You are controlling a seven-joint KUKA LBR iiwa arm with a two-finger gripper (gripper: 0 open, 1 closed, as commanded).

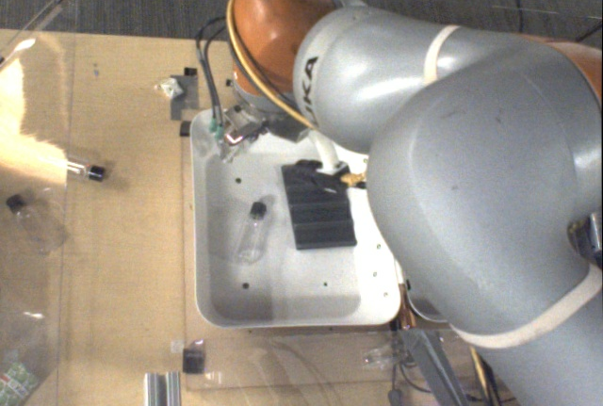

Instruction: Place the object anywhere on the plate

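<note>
The gripper (228, 133) hangs at the bin's (283, 293) far-left corner, and I cannot tell its grip state. The bottle (252, 230) lies loose mid-bin, apparently awaiting pickup.

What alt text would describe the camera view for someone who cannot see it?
A big grey robot arm with an orange band leans over a shallow white bin, where a small clear plastic bottle with a black cap lies.
</note>
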